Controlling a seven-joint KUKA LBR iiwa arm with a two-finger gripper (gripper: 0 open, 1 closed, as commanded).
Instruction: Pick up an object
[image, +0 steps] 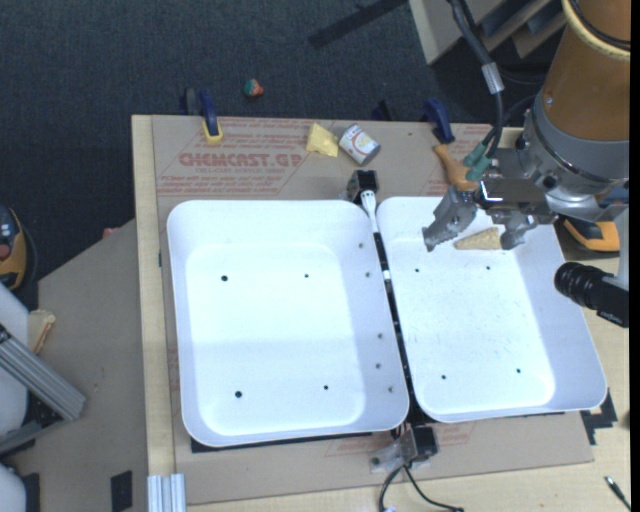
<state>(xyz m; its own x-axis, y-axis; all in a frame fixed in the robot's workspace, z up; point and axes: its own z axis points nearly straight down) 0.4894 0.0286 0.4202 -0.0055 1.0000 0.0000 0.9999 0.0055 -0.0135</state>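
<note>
The gripper (470, 232) hangs low over the far end of the right bin (560, 385), its two grey fingers (440, 232) spread apart, with a small tan wedge-shaped object (479, 238) lying on the bin floor between them. The wedge looks to be resting on the bin, not lifted, and I judge the step in hand to be closing on it. To do that well, the fingers should straddle the wedge's narrower width, come down until the tips almost meet the floor, and close squarely so the tapered piece is not squeezed out sideways; then a straight lift. The left bin (200, 400) sits just beside, the two rims touching along a dark seam. Beyond the bins, on the table (150, 300), lie a yellow chunk (322, 141) and a small box (359, 144). The brown board under the bins carries red print reading "CHEMCAST GP" (240, 158).
</note>
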